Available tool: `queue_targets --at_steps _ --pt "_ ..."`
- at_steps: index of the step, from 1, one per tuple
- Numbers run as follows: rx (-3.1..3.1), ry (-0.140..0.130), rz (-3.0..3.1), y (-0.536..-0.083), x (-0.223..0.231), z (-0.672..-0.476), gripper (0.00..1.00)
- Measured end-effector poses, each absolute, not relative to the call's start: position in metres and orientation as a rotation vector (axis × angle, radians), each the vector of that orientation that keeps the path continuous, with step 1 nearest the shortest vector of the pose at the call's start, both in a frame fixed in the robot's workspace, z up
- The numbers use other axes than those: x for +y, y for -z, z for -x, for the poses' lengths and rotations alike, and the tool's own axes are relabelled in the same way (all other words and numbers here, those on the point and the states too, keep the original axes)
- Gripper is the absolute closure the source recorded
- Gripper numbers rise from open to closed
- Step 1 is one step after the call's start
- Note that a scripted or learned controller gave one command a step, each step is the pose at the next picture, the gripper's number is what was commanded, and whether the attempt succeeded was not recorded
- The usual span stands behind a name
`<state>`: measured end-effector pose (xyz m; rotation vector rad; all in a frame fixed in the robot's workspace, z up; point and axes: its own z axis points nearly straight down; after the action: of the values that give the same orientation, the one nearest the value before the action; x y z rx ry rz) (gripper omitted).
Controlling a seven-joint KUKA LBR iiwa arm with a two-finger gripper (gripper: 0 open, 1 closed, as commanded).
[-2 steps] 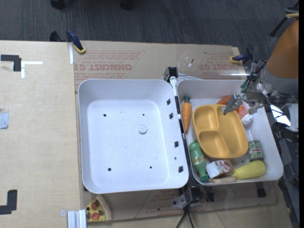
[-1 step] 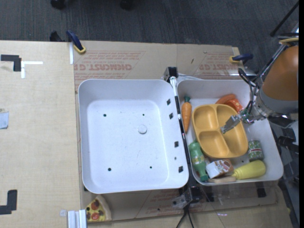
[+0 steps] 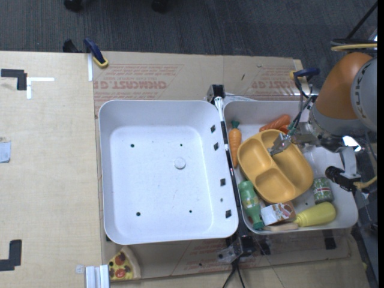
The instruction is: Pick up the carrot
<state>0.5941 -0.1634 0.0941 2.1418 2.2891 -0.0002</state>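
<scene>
The carrot (image 3: 234,141) is orange with a green top. It lies in the right bin (image 3: 345,222), along that bin's left wall, pointing toward the near side. My gripper (image 3: 281,143) hangs to the carrot's right, over the far compartment of a yellow divided dish (image 3: 277,171). It is apart from the carrot, and nothing shows in its grasp. The arm's orange band (image 3: 339,92) rises at the right edge.
An orange-red item (image 3: 276,123) lies behind the dish. A green bottle (image 3: 248,200), a small carton (image 3: 278,212), a yellow bottle (image 3: 315,215) and a green can (image 3: 323,191) crowd the bin's near side. The left bin (image 3: 108,179) stands beside it.
</scene>
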Motion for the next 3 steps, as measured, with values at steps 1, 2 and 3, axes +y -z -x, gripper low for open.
queue_targets --at_steps 1,2,3 --pt "2.437 -0.009 -1.99 -0.093 -0.216 -0.616 0.0" --pt "2.556 -0.007 -1.828 -0.092 -0.218 -0.55 0.0" --pt "2.547 -0.004 -1.832 -0.102 -0.221 -0.551 1.0"
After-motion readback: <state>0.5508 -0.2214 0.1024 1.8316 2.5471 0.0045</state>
